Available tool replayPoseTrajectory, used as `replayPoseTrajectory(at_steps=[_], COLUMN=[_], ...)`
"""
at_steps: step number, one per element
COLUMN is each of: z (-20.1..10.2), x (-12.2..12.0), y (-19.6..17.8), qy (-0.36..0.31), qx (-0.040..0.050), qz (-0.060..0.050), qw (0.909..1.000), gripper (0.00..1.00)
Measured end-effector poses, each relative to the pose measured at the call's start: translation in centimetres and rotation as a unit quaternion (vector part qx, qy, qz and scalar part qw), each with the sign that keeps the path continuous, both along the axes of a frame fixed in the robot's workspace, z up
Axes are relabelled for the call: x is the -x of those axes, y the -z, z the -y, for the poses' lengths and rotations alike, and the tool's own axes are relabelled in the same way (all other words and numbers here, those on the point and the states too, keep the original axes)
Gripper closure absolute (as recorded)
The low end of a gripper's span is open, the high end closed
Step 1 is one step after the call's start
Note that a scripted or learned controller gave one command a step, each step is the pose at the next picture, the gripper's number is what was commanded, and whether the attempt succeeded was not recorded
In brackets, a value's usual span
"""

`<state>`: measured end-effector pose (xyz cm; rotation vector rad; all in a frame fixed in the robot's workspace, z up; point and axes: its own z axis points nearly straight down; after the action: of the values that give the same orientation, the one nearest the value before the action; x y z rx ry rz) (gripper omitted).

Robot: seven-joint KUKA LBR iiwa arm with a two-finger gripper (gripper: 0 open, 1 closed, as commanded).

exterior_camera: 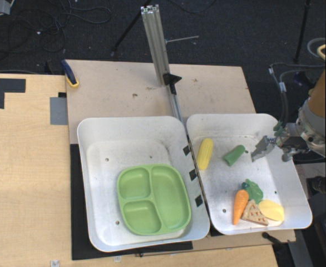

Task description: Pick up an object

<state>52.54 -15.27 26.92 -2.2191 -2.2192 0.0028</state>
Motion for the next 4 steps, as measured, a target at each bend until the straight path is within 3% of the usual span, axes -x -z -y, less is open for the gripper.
replayPoseTrajectory(at_steps=[2,3,4], z=[-0.2,-0.6,-0.4], x=[-1.6,-0.6,-0.7], y=[10.2,15.8,14.5], qy=[0.000,0.000,0.003], qx=[-0.0006,-0.0009,-0.0003], qz=[-0.002,-0.002,-0.001], qw=[1.0000,1.0000,1.0000], gripper=[0.00,0.00,1.00])
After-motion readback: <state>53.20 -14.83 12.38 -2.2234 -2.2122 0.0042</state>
